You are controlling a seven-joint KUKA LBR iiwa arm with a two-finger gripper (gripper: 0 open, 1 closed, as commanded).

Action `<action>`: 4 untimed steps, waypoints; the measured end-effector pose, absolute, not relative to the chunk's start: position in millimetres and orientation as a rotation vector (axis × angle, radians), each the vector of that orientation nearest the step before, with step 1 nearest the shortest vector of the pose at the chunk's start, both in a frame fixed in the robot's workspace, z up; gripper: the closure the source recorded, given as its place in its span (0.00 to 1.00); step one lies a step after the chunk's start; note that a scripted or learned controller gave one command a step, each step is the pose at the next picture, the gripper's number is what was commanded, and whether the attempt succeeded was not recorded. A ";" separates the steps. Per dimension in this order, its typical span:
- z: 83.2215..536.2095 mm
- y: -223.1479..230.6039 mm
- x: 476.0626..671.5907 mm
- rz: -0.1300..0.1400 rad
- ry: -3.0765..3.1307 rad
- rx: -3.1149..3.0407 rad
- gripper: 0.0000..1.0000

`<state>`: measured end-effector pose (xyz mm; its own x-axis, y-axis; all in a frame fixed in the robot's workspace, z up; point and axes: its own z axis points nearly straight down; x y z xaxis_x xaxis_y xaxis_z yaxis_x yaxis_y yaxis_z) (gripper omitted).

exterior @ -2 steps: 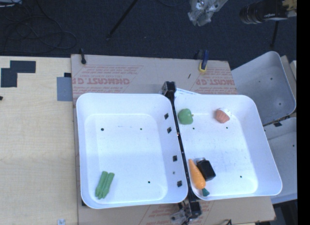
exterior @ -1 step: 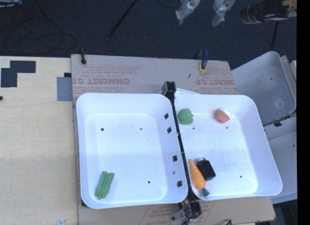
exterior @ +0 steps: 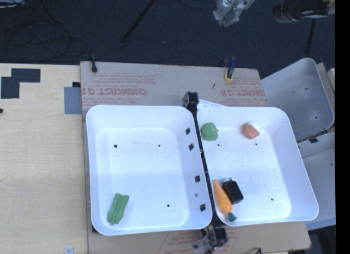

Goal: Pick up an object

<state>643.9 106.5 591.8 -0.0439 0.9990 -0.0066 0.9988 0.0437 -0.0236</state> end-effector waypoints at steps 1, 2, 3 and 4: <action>591.4 105.9 644.0 0.035 -2.261 -2.164 0.00; 600.9 108.4 644.3 0.032 -2.269 -2.159 1.00; 600.5 107.8 644.4 0.033 -2.268 -2.158 0.00; 610.1 110.3 645.2 0.024 -2.279 -2.155 1.00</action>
